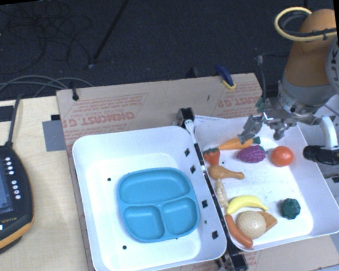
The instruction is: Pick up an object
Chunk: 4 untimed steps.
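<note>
Gripper [260,127] is seen spread open, nothing held, hovering at the right bin's [320,220] far edge right over the carrot [232,144]. The carrot is laid flat, long axis across the bin, tip toward the gripper. Could easily be knocked into the purple piece [252,154] since they're packed tight.

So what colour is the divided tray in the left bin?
Light blue: the three-compartment plastic tray sits in the left white bin, clearest in the camera view.

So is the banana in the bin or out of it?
In. The banana lies inside the right bin, beside other toy food.
</note>
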Each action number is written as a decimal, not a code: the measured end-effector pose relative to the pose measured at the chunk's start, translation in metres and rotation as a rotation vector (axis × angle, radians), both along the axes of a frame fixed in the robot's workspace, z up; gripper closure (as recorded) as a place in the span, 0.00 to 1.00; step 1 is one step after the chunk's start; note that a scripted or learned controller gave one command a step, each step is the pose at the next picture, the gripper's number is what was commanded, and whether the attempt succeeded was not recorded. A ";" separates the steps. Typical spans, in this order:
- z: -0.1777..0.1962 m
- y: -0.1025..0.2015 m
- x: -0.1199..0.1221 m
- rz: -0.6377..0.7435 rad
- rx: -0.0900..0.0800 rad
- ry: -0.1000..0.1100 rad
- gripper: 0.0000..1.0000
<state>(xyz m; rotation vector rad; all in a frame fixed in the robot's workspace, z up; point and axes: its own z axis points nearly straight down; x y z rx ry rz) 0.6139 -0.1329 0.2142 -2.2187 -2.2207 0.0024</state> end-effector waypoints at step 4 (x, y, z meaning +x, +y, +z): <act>0.113 0.111 -0.135 0.003 0.003 -0.012 1.00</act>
